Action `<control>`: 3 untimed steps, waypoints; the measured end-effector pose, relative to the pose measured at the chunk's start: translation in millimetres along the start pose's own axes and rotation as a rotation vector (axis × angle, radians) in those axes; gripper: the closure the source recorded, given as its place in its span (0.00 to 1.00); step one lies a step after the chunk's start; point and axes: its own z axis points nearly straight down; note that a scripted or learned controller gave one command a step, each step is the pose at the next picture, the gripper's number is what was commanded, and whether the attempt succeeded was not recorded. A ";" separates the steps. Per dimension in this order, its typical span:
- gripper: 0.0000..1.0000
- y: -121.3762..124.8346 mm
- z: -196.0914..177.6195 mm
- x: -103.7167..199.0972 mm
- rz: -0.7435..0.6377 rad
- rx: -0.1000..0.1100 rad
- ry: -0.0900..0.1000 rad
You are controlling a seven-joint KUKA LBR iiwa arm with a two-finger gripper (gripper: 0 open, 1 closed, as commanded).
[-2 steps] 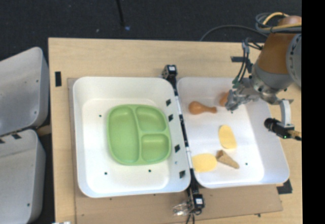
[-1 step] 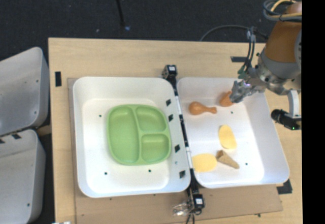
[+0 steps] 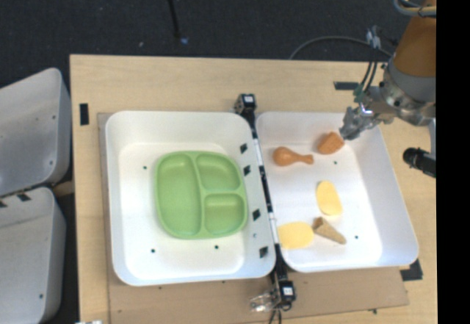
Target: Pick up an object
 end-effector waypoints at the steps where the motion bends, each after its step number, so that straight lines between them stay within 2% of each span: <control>1: 1.00 -2.6 5.1 59.1 -0.002 0.006 0.002; 2: 1.00 -2.7 -1.5 116.9 -0.004 0.005 0.004; 3: 1.00 -9.7 7.9 171.0 -0.003 0.005 0.003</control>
